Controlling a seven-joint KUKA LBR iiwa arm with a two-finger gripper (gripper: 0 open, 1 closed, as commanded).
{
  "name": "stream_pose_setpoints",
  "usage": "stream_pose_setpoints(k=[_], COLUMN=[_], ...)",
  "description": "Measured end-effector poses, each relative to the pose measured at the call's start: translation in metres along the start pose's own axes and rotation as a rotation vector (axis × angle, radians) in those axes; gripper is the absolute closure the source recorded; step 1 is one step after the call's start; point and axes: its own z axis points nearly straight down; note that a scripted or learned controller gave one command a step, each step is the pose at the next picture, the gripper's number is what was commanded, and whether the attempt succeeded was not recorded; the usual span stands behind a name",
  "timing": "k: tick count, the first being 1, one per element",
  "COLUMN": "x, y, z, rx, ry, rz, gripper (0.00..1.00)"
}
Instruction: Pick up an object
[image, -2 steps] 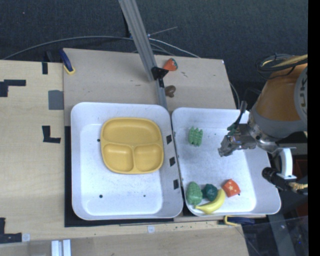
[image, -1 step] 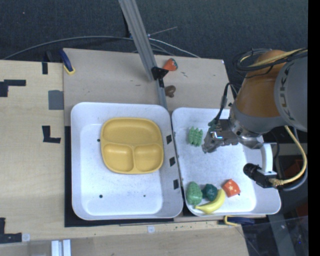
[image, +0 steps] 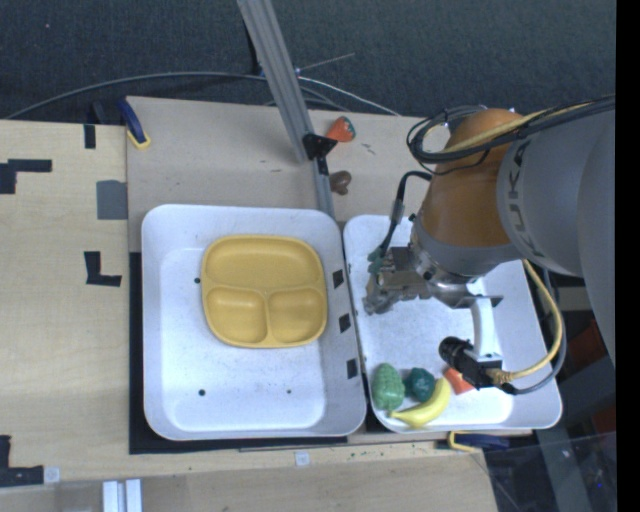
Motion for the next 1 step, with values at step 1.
stream_pose_setpoints(k=[1], x=[0.0606], y=[0.0088], z=[-0.0022], rx=[-0.001], ry=[0.0], rz=[-0.002], gripper=[1.0])
